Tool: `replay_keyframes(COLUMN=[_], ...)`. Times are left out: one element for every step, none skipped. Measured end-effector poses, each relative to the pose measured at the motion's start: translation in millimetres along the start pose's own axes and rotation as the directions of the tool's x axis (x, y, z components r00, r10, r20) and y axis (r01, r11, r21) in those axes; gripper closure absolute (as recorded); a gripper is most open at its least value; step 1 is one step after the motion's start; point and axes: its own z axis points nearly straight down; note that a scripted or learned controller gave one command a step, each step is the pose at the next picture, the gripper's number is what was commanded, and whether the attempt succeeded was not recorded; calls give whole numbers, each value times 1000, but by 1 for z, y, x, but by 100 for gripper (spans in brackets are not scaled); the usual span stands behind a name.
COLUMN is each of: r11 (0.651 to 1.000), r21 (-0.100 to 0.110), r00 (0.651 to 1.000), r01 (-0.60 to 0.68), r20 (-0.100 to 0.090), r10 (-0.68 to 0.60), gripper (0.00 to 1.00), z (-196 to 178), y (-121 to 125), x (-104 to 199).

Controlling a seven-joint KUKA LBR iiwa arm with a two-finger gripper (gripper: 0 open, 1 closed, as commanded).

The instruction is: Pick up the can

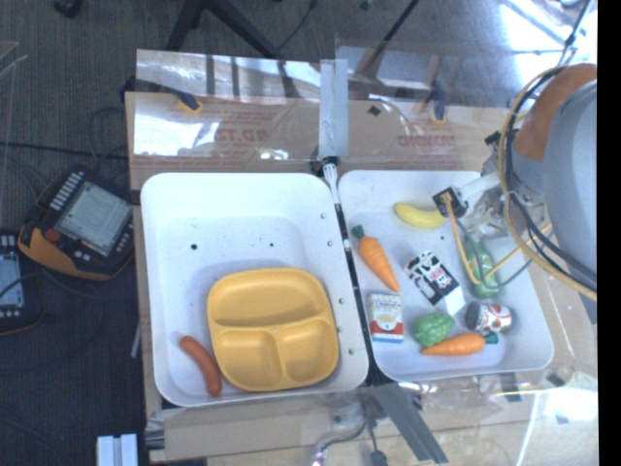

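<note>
Your small can with the red-and-white label [488, 317] lies on its side in the right-hand shallow white bin [374, 190], near that bin's front right corner. Its grey end faces left, so its long axis runs roughly left to right. There is one can.

Just below it lies an orange carrot [453, 345], with a green leafy vegetable piece [434, 328] at that carrot's left end. A second orange carrot [376, 261] lies near the bin's left wall, making two. You also have one yellow banana [419, 215], one black-and-white patterned packet [432, 277], one small white carton with a red band [386, 317] and one green bean-like piece [480, 265].

The left-hand white bin [170, 202] carries one yellow divided plastic tray [273, 327] and one reddish sausage [201, 364].

The grey arm's jaws sit above the right bin's far right side; you cannot tell whether they are parted or closed.
</note>
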Motion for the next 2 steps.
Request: replay_keyframes(r11=[1000, 1000], r21=[0, 3], r00=[1000, 1000], r01=[0, -1], r20=[0, 4], r10=[0, 1], gripper=[0, 100], z=[0, -7], y=[0, 0], x=[0, 0])
